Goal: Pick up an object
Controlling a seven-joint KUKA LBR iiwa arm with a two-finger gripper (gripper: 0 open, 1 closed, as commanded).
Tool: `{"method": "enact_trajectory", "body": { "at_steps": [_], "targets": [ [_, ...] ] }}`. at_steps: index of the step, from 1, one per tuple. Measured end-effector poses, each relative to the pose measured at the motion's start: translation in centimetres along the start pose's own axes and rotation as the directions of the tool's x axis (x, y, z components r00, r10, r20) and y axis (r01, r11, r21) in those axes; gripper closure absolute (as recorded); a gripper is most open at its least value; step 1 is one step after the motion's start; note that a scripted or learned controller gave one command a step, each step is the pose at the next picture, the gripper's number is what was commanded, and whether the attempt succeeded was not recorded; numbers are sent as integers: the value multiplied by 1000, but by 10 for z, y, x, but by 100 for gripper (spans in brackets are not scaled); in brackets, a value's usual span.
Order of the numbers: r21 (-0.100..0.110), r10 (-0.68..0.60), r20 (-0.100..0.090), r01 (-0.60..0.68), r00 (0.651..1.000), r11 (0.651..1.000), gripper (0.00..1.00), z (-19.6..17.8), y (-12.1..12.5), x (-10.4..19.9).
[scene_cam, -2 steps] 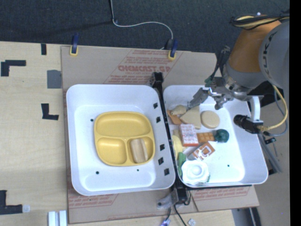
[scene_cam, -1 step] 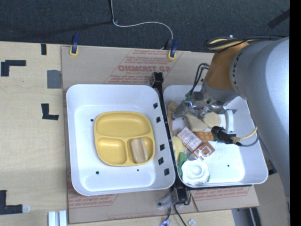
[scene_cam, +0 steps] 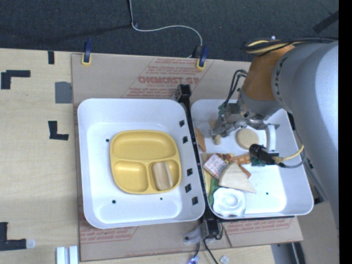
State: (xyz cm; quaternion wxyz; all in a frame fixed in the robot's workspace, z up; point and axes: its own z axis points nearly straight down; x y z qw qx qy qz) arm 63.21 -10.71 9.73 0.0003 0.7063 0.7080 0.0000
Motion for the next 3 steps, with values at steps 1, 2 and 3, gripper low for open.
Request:
{"method": "enact_trajectory", "body": {
  "at_steps": [1,2,3],
  "targets": [
    [3,0,0,0,1000,1000,0,1,-1,0],
    [10,-3,3,3,1000,1000,0,13,36,12],
    [4,1,2,-1,1000,1000,100,3,35,13]
  ]
}}
